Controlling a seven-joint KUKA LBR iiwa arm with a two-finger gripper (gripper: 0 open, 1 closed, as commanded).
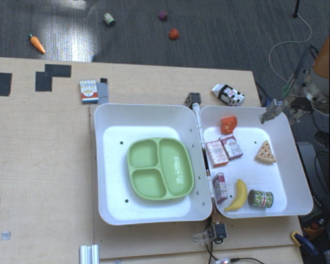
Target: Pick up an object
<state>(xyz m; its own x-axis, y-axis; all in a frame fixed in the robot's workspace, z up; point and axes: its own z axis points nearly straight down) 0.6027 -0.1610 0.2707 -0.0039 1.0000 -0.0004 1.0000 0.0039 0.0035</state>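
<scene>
Nothing picked yet: the gripper [271, 110] hangs at the right bin's [296, 154] far right corner, fingers impossible to read from here, while the pizza slice [266, 152], banana [236, 195] and can [260, 198] lie untouched inside.

Two white bins sit on a pale wood-toned tabletop [46, 170]. The left bin [103, 154] holds a light green divided plate [160, 168]. In the right bin [289, 154] lie a red strawberry-like piece [229, 124], two small cartons in dark red and white [224, 150], a third dark red carton [219, 187], an orange-tan pizza slice [266, 153], a yellow banana [237, 196] and a green can with a white label band [260, 198]. Black squares [51, 76] mark the tabletop at upper left, near a white, red and orange box [88, 91]. A black-and-white spotted carton [228, 95] lies above the right bin. On the dark grey floor [232, 36] sit an orange carrot [37, 44], a red ball [174, 34] and a small purple piece [163, 15].
</scene>
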